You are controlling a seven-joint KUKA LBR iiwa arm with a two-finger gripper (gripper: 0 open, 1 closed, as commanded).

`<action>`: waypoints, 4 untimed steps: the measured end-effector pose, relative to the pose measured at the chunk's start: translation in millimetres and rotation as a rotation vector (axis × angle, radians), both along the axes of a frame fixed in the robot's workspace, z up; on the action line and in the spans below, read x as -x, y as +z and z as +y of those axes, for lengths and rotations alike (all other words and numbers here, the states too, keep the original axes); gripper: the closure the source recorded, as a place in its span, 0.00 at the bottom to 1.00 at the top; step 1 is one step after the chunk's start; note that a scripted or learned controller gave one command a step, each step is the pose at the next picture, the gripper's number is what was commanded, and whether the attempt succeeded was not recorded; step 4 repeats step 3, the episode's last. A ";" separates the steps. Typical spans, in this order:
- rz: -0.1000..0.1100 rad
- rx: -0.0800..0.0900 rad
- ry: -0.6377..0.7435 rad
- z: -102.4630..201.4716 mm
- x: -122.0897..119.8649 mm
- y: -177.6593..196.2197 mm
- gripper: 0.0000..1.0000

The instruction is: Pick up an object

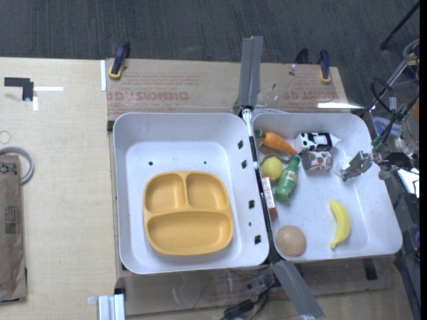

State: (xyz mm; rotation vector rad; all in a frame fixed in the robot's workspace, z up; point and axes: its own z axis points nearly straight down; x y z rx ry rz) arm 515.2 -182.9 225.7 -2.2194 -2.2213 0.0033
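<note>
The right bin (373, 199) holds several objects. An orange carrot (279, 142) lies at its far left, with a yellow lemon (271, 168) and a green bottle (287, 183) just below it. A black-and-white toy (315, 140) and a small orange-and-white can (319, 161) sit at the far middle. A banana (340, 224) and a brown round object (291, 240) lie near the front. My gripper (354, 166) hovers over the bin's right part, right of the can, open with nothing between its fingers.
The left bin (133, 179) bears a yellow divided plate (189, 213). A thin red-and-white item (268, 197) lies along the right bin's left wall. Cardboard (173, 85) lies behind the bins, held by blue clamps. A brown paper bag (10, 225) lies at the far left.
</note>
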 end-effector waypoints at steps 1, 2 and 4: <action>-0.002 0.000 0.113 -22.6 14.9 -134.2 0.00; -0.002 0.000 0.110 -23.4 15.1 -125.8 1.00; 0.001 0.002 -0.336 35.9 -6.6 -22.3 1.00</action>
